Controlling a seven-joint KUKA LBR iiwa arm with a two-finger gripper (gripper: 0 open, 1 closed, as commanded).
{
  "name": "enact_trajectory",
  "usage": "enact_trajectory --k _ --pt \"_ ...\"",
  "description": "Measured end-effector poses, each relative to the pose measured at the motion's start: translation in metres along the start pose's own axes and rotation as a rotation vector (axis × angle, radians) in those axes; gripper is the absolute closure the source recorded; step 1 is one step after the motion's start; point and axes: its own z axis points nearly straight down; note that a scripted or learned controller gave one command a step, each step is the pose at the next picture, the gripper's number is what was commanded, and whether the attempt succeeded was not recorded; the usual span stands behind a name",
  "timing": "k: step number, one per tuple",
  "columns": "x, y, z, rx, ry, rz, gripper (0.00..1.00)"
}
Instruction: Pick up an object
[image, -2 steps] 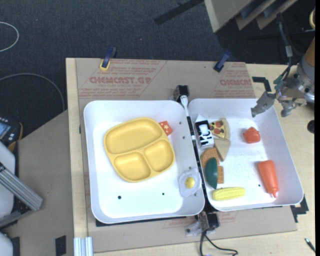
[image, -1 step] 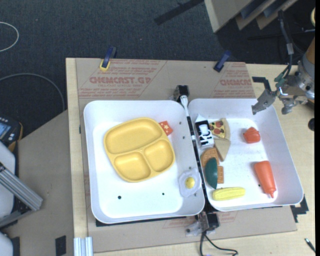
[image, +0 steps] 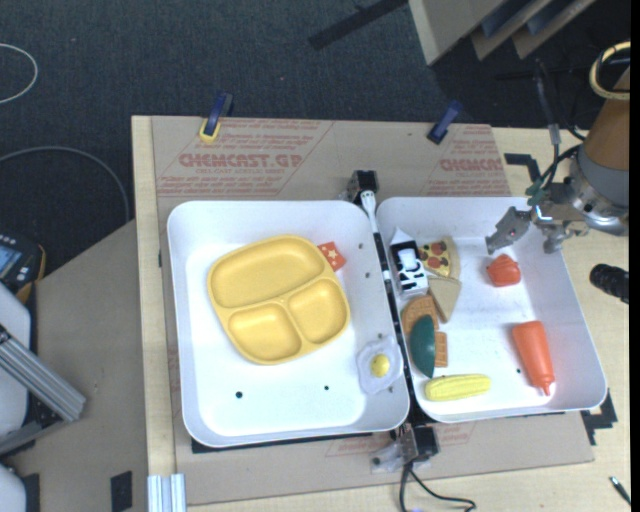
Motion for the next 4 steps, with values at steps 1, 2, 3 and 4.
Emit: enact_trajectory --k 1,2,3,4 --pt "0.0 0.005 0.062 0.001 0.0 -0.001 0.0" --pt "0.001 0.005 0.114 -0.007 -0.001 0.0 0.0" --pt "0.0 0.006 0.101 -0.011 -0.003 0.0 1.0" --pt "-0.002 0.012 0.057 -0.015 -0.004 -0.001 1.0"
